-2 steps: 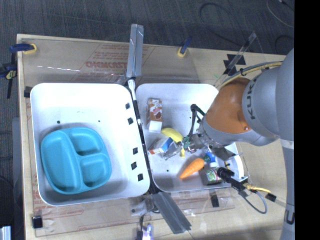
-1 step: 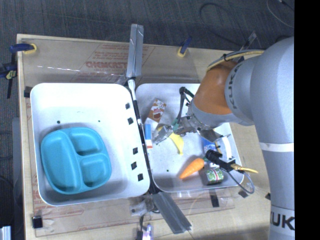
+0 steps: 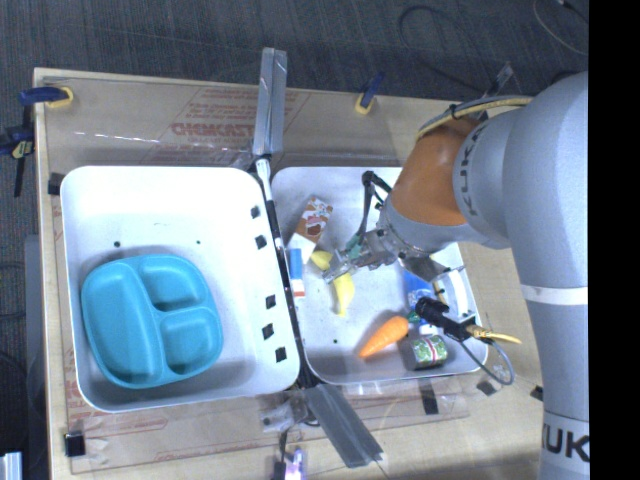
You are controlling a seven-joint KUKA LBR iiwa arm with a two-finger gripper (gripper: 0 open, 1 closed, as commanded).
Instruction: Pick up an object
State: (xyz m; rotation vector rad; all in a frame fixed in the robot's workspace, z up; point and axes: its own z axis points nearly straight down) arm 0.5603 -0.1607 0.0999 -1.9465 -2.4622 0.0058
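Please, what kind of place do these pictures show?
Probably a robotics lab set up for grasping tests: a grey arm reaches over two white bins, one holding toy food like a carrot, the other a blue divided tray.

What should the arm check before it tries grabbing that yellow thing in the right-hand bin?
1. Gripper above the right bin: ok.
2. Yellow banana toy close beneath it: ok.
3. Fingers open enough: cannot tell.
4. Toy already held: cannot tell; nothing visibly between the fingers.
5. Neighbours clear: not ok; a small yellow piece lies close, the carrot farther off.
6. Blue tray out of the way in the left bin: ok.
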